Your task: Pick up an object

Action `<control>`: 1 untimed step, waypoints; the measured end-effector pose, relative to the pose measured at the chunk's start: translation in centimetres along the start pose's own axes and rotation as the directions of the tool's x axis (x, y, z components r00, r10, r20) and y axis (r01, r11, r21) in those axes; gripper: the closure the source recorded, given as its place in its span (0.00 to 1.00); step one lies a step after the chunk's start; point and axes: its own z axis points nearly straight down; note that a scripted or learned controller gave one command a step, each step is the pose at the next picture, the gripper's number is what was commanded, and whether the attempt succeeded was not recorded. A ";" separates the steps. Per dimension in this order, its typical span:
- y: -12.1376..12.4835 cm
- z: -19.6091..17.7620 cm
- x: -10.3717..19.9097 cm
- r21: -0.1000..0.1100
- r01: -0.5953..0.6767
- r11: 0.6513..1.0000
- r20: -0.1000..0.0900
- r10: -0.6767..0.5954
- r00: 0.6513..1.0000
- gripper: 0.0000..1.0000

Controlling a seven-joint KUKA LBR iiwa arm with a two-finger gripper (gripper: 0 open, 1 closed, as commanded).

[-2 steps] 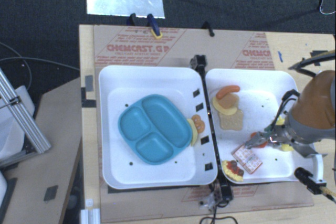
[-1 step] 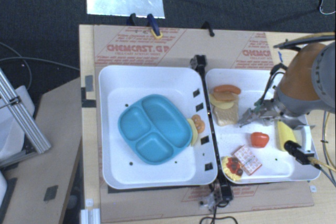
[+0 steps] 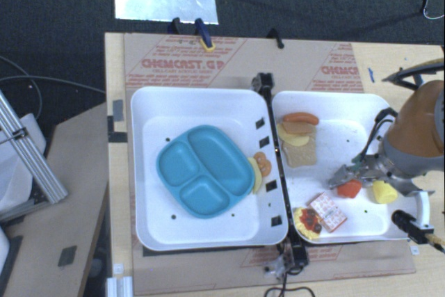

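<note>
On the desk (image 3: 229, 55), the left bin (image 3: 201, 104) is holding a blue divided plate (image 3: 203, 170), while in the right bin (image 3: 334, 108) the arm's claw (image 3: 345, 178) is hovering over a small red object (image 3: 350, 188) at the plate's three o'clock, its opening impossible to tell.

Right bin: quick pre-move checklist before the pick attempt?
1. Gripper over the right bin: ok.
2. Target near the gripper: ok, red object sits just below it, yellow object beside.
3. Anything between the fingers: cannot tell.
4. Neighbours away from the target: ok, red-and-white packet and hot dog lie apart from it.
5. Blue divided tray out of the way in the left bin: ok.
</note>
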 end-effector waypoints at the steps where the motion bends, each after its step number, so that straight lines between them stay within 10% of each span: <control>1: 0.4 -1.2 0.0 -0.008 0.002 1.000 0.005 -0.002 1.000 1.00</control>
